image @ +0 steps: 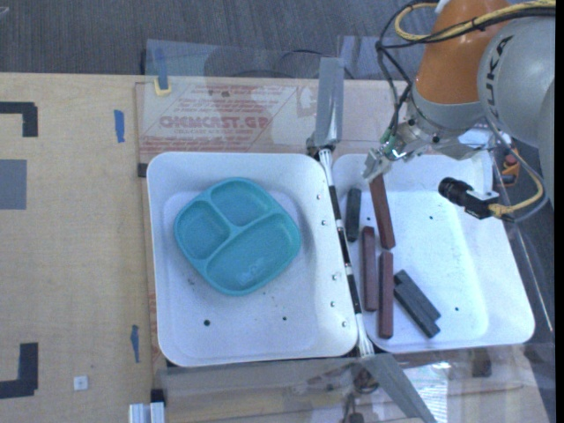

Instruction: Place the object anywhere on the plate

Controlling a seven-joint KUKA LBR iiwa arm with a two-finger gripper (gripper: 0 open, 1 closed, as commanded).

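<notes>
A teal plate (236,234) with three compartments lies in the left bin (167,324), with nothing on it. In the right bin (476,315), along its left side, lie three brown sticks (382,214), a dark grey oval piece (352,211) and a dark grey block (416,303). My gripper (381,163) hangs at the back left corner of the right bin, just over the far end of the uppermost brown stick. The wrist hides whether it touches the stick.
The ridge where the two bins meet (339,236) runs between the plate and the sticks. A black connector with yellow cable (465,195) hangs from the arm over the right bin. A grey bracket (329,104) stands behind the bins.
</notes>
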